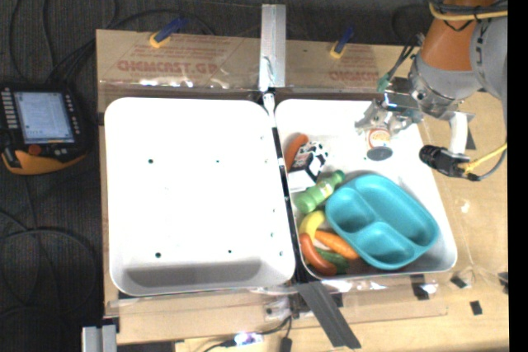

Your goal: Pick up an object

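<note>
Arm [462, 29] reaches in over right bin [346, 115], gripper [381, 132] above bare floor; can't tell its opening from my feed. Left bin [190, 194] alongside; bench underneath.

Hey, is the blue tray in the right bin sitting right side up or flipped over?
Right side up: the blue tray shows its hollow compartments facing the camera, and they look empty. It lies in the right bin beside the toy vegetables.

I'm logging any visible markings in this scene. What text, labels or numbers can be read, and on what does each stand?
"CHEMCAST GP" in faint red print on the clear sheet behind the left bin.
More red print on the sheet behind the right bin: too blurred to read.
Handheld pendant screen: too small to read.
Small round object under the gripper: markings unreadable.
</note>
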`<act>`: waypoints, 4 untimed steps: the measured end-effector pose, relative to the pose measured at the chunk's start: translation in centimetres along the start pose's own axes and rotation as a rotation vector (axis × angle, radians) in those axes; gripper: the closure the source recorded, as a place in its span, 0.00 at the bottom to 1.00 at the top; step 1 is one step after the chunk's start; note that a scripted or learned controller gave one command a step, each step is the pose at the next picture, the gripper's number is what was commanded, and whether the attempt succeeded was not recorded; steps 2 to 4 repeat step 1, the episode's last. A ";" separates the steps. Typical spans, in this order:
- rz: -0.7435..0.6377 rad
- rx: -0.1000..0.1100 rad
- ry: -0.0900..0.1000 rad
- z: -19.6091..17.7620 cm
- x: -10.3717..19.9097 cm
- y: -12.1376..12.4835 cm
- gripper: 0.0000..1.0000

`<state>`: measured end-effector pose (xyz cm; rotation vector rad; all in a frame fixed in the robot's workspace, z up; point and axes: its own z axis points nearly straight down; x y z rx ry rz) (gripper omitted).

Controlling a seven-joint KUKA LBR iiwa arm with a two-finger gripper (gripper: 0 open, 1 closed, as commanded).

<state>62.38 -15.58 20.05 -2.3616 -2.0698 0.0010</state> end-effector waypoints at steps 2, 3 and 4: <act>0.049 0.002 0.001 -1.3 -0.3 -5.3 1.00; 0.049 0.002 0.001 -1.3 -0.3 -5.3 1.00; 0.049 0.002 0.001 -1.3 -0.3 -5.3 1.00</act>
